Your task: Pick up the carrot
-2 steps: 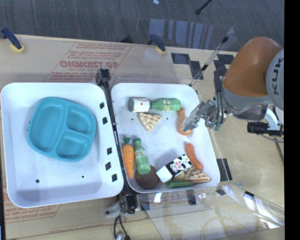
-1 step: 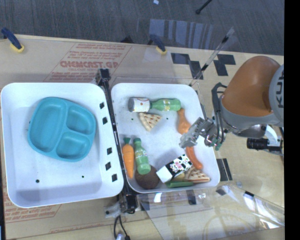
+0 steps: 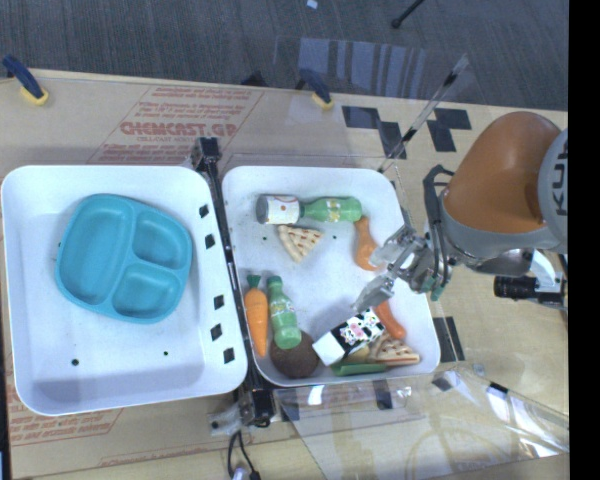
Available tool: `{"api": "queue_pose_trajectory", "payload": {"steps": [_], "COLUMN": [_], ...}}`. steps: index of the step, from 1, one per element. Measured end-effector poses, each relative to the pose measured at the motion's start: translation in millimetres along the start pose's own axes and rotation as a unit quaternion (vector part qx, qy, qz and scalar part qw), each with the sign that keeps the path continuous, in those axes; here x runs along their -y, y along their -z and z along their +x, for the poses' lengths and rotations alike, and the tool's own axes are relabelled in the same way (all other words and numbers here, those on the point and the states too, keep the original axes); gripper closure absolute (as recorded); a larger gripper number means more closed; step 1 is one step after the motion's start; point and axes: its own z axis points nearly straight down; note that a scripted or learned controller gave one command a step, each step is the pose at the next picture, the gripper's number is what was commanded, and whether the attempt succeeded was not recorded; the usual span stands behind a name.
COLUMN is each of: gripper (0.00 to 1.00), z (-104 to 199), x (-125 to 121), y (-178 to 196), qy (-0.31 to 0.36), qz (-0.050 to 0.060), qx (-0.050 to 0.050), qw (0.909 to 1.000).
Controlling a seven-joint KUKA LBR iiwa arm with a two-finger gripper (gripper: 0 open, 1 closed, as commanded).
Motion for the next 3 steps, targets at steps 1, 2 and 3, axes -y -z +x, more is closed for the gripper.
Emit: {"api": "queue_pose_trajectory", "payload": {"steps": [1, 2, 3], "gripper": [0.0, 0.0, 1.0], "z": [-47, -82, -85], "x": [-23, -47, -48], "y": [-46, -98, -82], "qy": [-0.104, -0.106, -0.101], "qz": [0.0, 0.002, 0.002], "qx": [0.001, 0.002, 0.006], "qw": [0.9946, 0.9944, 0.9948]}}
